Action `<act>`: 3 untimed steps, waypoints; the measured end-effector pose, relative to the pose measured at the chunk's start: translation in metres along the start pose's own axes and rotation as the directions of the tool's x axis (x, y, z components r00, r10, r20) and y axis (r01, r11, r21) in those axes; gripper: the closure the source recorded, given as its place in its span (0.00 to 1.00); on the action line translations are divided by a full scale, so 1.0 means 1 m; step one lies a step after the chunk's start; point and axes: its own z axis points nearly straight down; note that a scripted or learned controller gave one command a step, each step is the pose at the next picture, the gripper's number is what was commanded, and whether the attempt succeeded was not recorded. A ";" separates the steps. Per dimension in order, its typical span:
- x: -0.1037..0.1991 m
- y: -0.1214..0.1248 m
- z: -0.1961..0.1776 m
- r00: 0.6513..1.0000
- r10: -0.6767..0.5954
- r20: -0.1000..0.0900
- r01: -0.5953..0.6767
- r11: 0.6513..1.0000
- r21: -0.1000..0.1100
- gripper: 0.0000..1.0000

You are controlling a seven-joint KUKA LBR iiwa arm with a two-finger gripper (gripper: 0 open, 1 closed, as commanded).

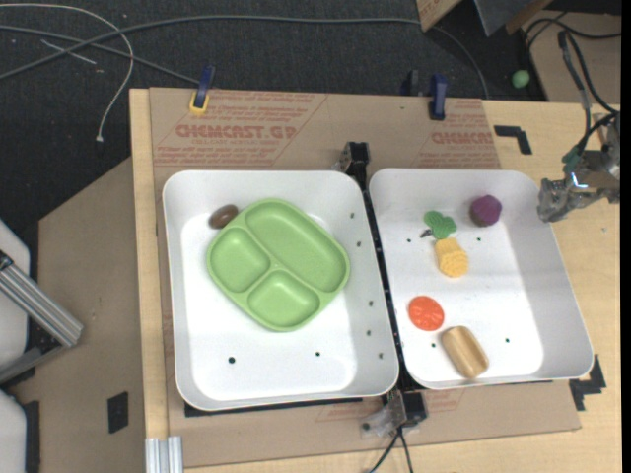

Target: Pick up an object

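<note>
The purple ball [484, 209] is lying in the far right part of the right bin [523, 294], and of everything in there it is sitting nearest to my end effector [558, 201], so I am judging it the likeliest thing to pick. From my end effector it is lying toward the view's left, at nearly the same depth, with the bin's right rim running between us. It is round, so no long axis is telling me how to turn the wrist.

Just left of it the green leafy piece [440, 225] is resting, and touching that from the near side the yellow corn piece [452, 258]. Nearer still the orange round piece [426, 312] and the tan bread roll [463, 350] are lying, the roll's long axis slanting from far-left to near-right. All of these are sitting farther from me than the ball.

My end effector is hanging at the bin's right edge, apart from every object, gripping nothing I can see. At this size and blur I cannot tell how it is set.

In the left bin [197, 363] the green divided plate [278, 263] is sitting, with a small brown object [225, 217] at its far-left corner, both well apart from me.
</note>
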 end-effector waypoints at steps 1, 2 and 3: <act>0.001 0.006 0.061 1.000 0.000 -0.002 0.001 1.000 0.006 0.00; 0.003 0.006 0.125 1.000 0.000 -0.003 0.000 1.000 0.007 0.00; 0.004 0.006 0.152 1.000 0.000 -0.002 0.000 1.000 0.005 0.00</act>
